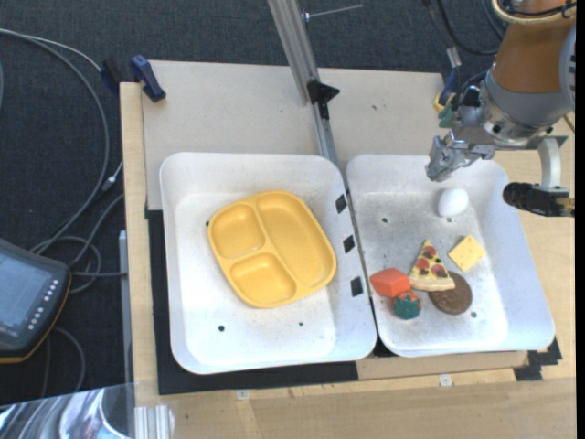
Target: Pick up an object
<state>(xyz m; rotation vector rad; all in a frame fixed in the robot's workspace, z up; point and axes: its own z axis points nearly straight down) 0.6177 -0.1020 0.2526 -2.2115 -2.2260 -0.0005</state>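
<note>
A glossy yellow plastic tray (271, 247) with 3 compartments is lying in the left bin (183, 327). The right bin (521, 309) is holding a smooth white egg (452, 202), a cheese wedge (467, 252), a pizza slice (429, 267), a brown cookie (453, 298), an orange block (390, 282) and a small tomato (407, 305). The gripper (446, 161) is hovering just above the egg, holding nothing; its opening cannot be told.

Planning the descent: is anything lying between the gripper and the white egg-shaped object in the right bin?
No. In the camera view the gripper hangs just up-left of the white egg-shaped object, with bare speckled floor of the right white bin between them.
</note>
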